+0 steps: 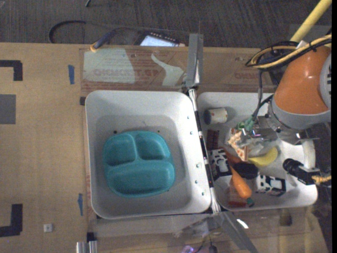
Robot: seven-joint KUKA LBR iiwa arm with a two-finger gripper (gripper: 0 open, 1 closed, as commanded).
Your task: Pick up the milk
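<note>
The milk [271, 184], a cow-patterned carton, lies near the right bin's [295, 198] front edge, just right of a carrot [240, 184], below a banana [265, 158] and the gripper [256, 132], whose opening I cannot tell.

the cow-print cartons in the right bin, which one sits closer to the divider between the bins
The cow-print carton beside the divider, at the right bin's left wall. The other cow-print carton lies further right, past the carrot, near the bin's lower edge.
</note>
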